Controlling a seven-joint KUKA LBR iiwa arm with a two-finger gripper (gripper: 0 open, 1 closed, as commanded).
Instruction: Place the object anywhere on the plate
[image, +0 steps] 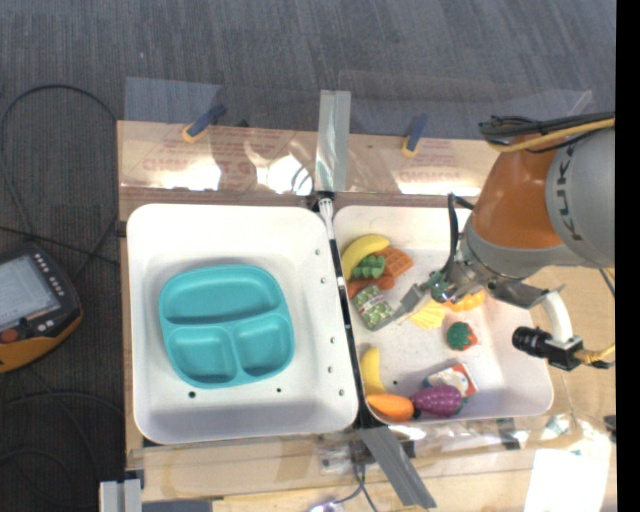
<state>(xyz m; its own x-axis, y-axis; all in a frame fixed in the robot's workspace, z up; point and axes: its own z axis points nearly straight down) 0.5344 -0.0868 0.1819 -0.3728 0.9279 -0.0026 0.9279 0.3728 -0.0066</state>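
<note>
The gripper (440, 290) hangs low in the right bin (520, 385) over the heap of toy food, presumably hunting for something to pick. How wide it is set cannot be told. A yellow piece (428, 317) lies just beneath it; the teal plate (226, 323) waits well off to its left, in the other bin (150, 250).

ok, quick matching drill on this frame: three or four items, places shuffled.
Items:
1. teal three-compartment plastic plate
2. purple toy grape bunch
3. yellow toy banana
4. small green toy vegetable

Places:
A. right bin, near edge
B. left bin
C. right bin, far-left corner
D. right bin, just below the tool

Pairs: 1-B, 2-A, 3-C, 4-D
</note>
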